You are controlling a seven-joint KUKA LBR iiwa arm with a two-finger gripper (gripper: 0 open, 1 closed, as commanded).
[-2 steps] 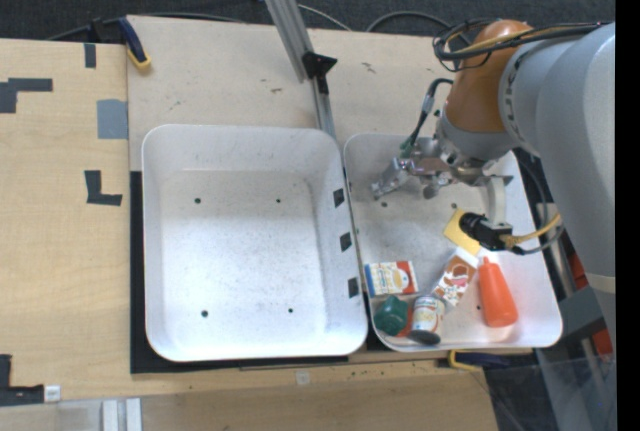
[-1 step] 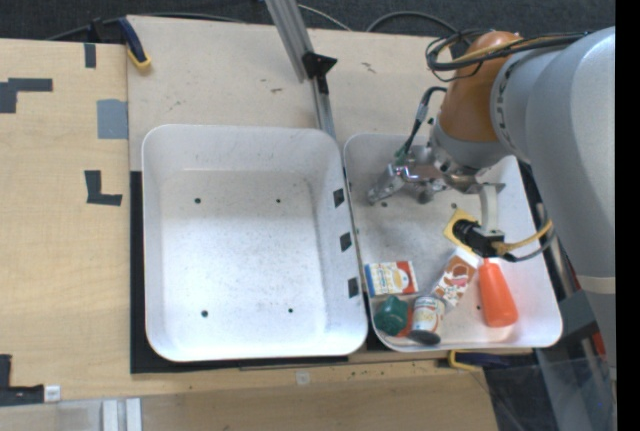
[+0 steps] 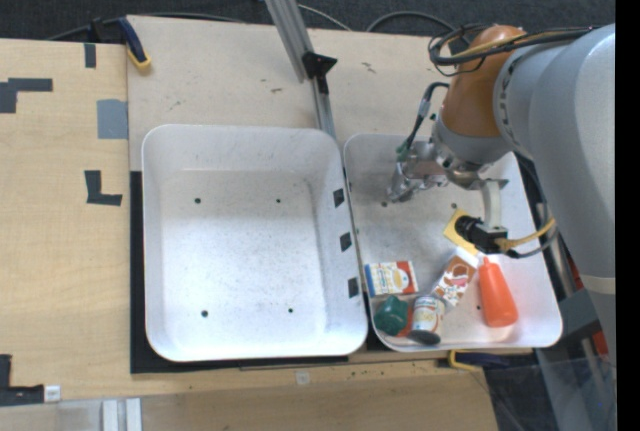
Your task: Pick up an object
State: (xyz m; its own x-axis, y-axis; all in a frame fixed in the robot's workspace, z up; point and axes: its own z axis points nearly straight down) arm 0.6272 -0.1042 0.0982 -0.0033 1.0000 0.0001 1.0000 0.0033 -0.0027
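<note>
My gripper (image 3: 401,187) hangs low over the back left part of the right bin (image 3: 365,154), and I see nothing between its fingers. Along that bin's front lie a small red and white carton (image 3: 390,277), a dark green round object (image 3: 394,312), a small can (image 3: 428,315), a red and white packet (image 3: 455,281) and an orange bottle-shaped object (image 3: 496,294). All of these sit well in front of the gripper, apart from it.
The left bin (image 3: 160,249) stands beside the right one, their rims meeting in the middle. A slanted metal pole (image 3: 285,4) rises behind the bins. The arm's grey body (image 3: 560,119) covers the right bin's far right corner.
</note>
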